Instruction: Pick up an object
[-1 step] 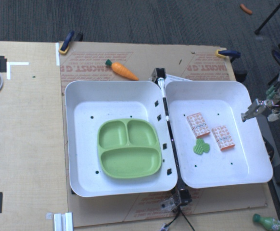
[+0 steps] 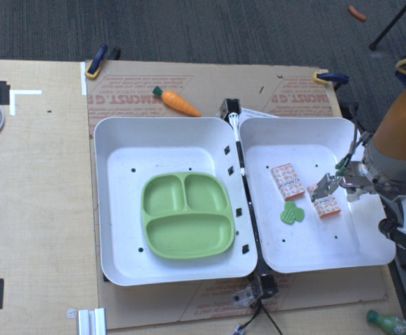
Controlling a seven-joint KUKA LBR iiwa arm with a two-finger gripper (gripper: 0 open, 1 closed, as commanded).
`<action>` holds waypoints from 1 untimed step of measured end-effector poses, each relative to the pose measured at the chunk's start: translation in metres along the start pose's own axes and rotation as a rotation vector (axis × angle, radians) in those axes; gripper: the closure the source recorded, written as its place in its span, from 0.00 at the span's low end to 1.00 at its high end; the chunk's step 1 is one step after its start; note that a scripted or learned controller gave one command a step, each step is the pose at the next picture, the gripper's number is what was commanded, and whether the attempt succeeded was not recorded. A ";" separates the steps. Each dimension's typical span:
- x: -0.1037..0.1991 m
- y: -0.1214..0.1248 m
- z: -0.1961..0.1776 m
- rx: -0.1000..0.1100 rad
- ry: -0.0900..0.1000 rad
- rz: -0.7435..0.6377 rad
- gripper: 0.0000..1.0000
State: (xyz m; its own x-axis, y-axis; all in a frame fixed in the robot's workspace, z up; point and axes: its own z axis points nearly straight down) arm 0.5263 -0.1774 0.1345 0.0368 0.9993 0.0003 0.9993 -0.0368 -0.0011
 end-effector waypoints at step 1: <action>-0.016 -0.001 0.042 0.000 0.000 -0.105 0.00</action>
State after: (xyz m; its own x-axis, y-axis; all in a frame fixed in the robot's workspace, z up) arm 0.5249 -0.1930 0.0921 -0.0680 0.9977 0.0004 0.9977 0.0680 -0.0008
